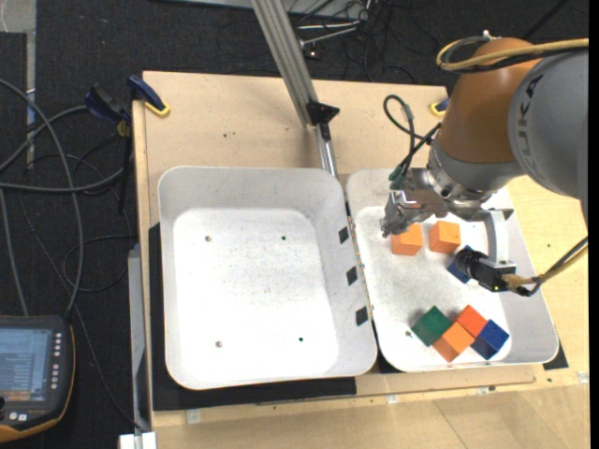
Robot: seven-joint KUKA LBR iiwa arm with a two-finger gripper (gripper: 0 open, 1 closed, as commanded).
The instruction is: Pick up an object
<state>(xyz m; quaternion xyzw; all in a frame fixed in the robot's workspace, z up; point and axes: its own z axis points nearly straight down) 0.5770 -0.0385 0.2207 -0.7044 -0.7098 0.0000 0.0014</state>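
Note:
My gripper hangs low over the upper left part of the right bin. An orange block lies directly below and in front of it, touching or nearly touching the gripper's tip. A second orange block sits just to the right. A blue block lies beyond them, partly hidden by a black part of the arm. Near the bin's front edge a green block, an orange block, a red-orange block and a blue block are clustered together.
The left bin lies beside the right one, divided by their raised rims. A metal pole slants in from the top toward the gap between the bins. Cables trail from the wrist.

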